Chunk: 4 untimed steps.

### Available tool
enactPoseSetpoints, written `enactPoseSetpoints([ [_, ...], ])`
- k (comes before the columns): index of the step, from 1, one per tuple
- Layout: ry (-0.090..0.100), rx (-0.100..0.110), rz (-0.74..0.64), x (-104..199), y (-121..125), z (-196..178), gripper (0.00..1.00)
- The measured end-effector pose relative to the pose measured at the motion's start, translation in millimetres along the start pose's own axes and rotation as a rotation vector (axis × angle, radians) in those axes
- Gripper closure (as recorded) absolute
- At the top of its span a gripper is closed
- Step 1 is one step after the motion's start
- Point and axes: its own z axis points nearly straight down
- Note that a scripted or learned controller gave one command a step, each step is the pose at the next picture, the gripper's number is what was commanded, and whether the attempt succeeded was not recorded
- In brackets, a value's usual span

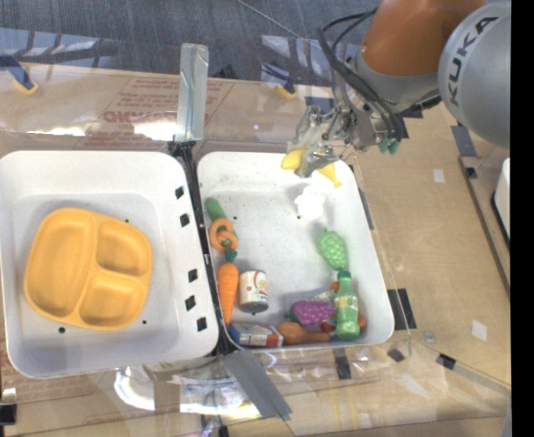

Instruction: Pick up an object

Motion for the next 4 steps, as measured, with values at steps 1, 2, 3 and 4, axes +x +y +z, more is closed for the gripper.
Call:
enactPoseSetpoints([
  [1, 0.001, -0.002, -0.131, -2, 24, -6, 1.00],
  [2, -0.002, 0.002, -0.283, 3, -35, -48, 1.00],
  [3, 0.002, -0.004, -0.265, 53, 48, -15, 1.00],
  [4, 0.002, -0.003, -0.384, -6, 66, 16, 1.00],
])
